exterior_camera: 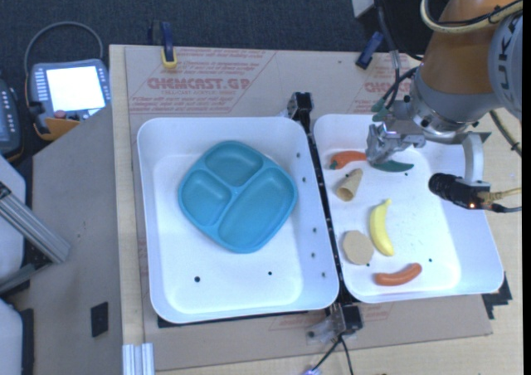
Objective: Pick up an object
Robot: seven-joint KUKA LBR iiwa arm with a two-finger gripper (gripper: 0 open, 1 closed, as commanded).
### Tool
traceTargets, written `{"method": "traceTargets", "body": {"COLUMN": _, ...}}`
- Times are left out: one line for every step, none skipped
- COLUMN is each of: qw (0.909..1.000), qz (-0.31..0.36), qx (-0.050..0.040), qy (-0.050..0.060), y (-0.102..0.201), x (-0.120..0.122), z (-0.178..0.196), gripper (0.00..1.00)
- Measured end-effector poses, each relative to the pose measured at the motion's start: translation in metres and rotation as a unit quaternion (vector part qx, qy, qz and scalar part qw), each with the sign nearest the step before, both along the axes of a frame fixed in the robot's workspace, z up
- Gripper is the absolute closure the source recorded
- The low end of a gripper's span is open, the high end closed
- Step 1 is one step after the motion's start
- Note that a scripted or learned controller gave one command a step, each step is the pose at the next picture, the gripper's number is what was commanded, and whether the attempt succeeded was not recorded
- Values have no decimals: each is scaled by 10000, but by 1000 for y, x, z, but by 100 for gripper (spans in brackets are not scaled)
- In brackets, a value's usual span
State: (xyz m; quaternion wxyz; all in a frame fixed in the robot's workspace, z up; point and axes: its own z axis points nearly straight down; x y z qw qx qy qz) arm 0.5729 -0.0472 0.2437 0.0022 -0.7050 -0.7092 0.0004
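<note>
My fingers [383, 152] hang low in the upper part of the right bin [477, 278], just beside the carrot [347, 158] and a teal piece [397, 165] — whether they are spread or closed I cannot tell. The carrot looks light, stiff and slick, so I'd take it across its thick middle. The counter's cardboard [207, 79] reads "CHEMCAST GP".

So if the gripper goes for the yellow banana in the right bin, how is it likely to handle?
The banana looks like a smooth toy, so probably stiff and light. Its curved, rounded body may slip or pivot between two fingers. It lies flat, apart from the tan disc, so a push would likely slide or spin it, not roll it.
</note>
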Motion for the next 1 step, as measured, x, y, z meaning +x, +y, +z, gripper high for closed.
{"method": "traceTargets", "body": {"qw": 10000, "qz": 4, "qx": -6, "qy": -35, "y": 51, "x": 18, "z": 4, "gripper": 100}}
